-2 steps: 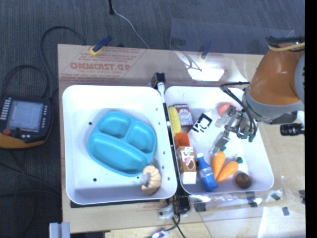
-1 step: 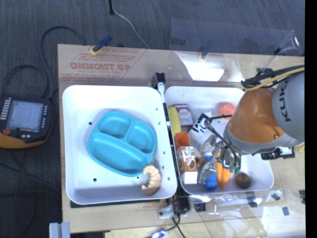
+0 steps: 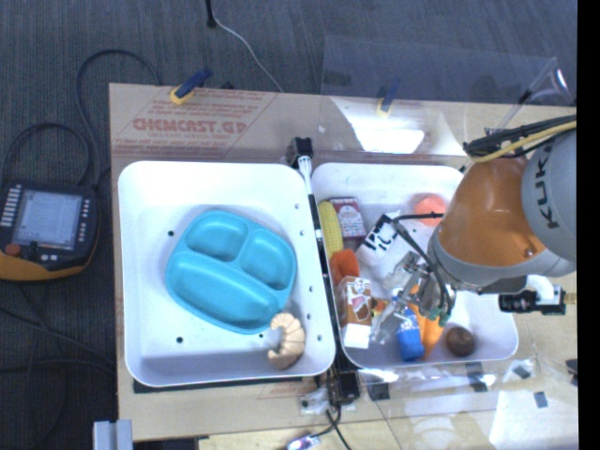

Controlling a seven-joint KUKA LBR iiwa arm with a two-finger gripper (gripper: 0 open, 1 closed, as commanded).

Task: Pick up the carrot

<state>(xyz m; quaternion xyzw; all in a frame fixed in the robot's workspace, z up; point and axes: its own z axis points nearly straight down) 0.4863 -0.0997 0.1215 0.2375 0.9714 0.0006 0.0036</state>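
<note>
Camera view: the tool [image 3: 412,293] is lowered into the cluttered right bin [image 3: 487,345], its grip state indiscernible; the carrot [image 3: 431,331] lies just beneath (a neighbouring blue bottle [image 3: 409,337] could be snagged instead).

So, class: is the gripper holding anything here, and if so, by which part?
It cannot be told. The gripper sits low among the clutter in the right bin, just above the carrot, but no object visibly sits in its grasp.
</note>
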